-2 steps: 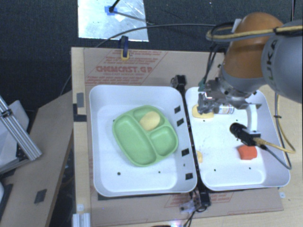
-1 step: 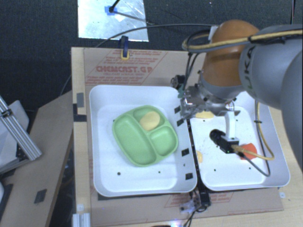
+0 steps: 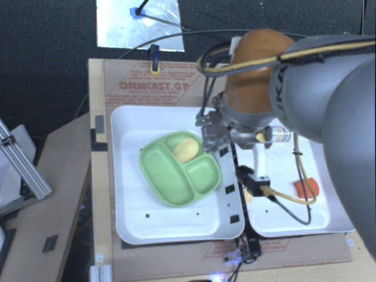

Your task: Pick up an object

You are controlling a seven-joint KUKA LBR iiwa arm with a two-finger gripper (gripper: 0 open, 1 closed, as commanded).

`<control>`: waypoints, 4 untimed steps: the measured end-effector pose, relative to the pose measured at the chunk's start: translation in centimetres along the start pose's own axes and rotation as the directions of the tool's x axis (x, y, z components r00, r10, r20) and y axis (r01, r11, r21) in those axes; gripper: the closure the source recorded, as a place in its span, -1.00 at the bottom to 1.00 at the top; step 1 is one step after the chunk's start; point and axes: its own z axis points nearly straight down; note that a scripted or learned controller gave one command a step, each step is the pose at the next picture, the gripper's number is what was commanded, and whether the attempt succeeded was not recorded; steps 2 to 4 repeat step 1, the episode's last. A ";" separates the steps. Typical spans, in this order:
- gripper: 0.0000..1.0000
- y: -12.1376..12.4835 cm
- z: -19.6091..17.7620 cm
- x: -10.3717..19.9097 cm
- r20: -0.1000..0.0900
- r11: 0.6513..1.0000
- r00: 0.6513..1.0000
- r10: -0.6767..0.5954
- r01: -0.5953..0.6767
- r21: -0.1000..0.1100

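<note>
One pale yellow lemon-like object (image 3: 187, 150) sits in the top compartment of a green divided plate (image 3: 176, 175), inside the left white bin (image 3: 170, 228). My gripper (image 3: 212, 135) hovers just beside it, at the plate's upper right edge, close to the divider between the bins. An orange object (image 3: 306, 188) lies in the right bin (image 3: 294, 225), well apart, with a small clear bottle (image 3: 281, 136) near my wrist.
</note>
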 end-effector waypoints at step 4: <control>-1.00 0.1 0.0 -0.4 0.002 1.000 1.000 0.007 -0.007 -0.001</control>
